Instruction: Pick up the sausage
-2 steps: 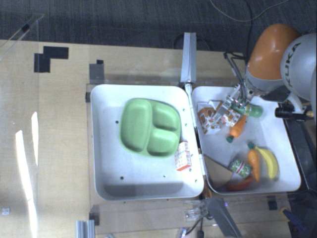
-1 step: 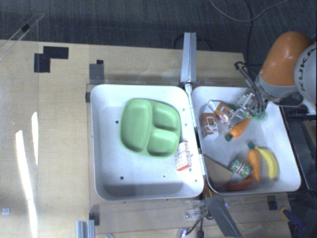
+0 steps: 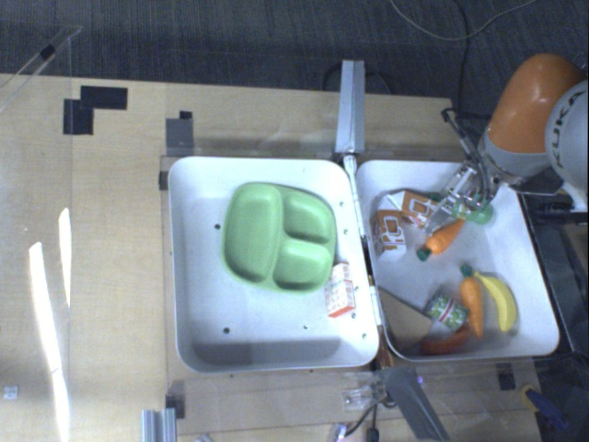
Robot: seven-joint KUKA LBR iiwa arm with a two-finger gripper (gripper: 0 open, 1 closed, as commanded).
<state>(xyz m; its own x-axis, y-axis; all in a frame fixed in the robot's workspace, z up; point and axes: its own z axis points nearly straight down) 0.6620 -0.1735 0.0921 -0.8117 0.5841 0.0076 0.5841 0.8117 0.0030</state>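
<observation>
Sausage (image 3: pixel 448 343) sits at the bottom edge of the right bin (image 3: pixel 543 334), lower right of frame: dark red, mostly hidden under a small can (image 3: pixel 447 312) and the lower carrot (image 3: pixel 472 304). Only a short red stretch shows; can't make out its full length or its ends.

Gripper (image 3: pixel 463 199) is in the upper part of the right bin, well apart from the sausage. It's small and blurred against clutter, so I cannot tell whether it's spread or closed. Nothing clearly seen between its tips. A greenish bit just beside it is too small to identify. Arm (image 3: pixel 534 118) comes in from the upper right, its orange band cut off by the frame edge.

Around the gripper: a second carrot (image 3: pixel 444 237) lies tilted just below it, close to touching, contact unclear. A brown-and-white carton (image 3: pixel 396 224) lies to its left, print unreadable.

Lower right bin: banana (image 3: pixel 501 300) just beside the lower carrot, on its right. The can and that carrot crowd the sausage from above; the bin wall hems it from below.

Left bin (image 3: pixel 189 320): green divided tray (image 3: pixel 279 235) at centre, a small red-and-white packet (image 3: pixel 340 295) against the right wall by the divider. Black cable (image 3: pixel 442 26) loops across the dark floor at upper right.
</observation>
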